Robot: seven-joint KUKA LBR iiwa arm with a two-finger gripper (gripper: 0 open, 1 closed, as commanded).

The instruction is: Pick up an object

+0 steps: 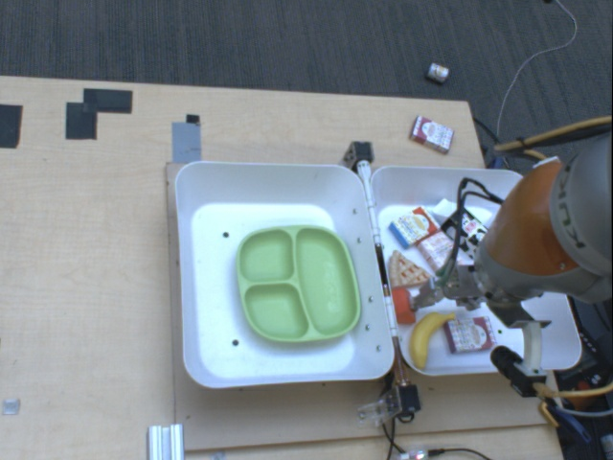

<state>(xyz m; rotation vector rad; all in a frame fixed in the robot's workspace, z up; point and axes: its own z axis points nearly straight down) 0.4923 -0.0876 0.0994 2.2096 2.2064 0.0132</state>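
Observation:
The right bin [565, 348] holds several small items: a yellow banana [426, 338], a red and white packet [469, 333], a red block [402, 305], a triangular waffle-like piece [410, 271], a pink packet [436, 249] and a blue and white carton [414, 226]. My gripper [429, 295] hangs low over the left part of this bin, just right of the red block and above the banana. The grey wrist and orange band hide the bin's middle.
The left bin [206, 257] carries a green divided plate [297, 284]. On the bench behind the right bin lies a red packet [432, 134]. A small can [439, 72] sits on the carpet. A black clamp [360, 153] stands where the bins meet.

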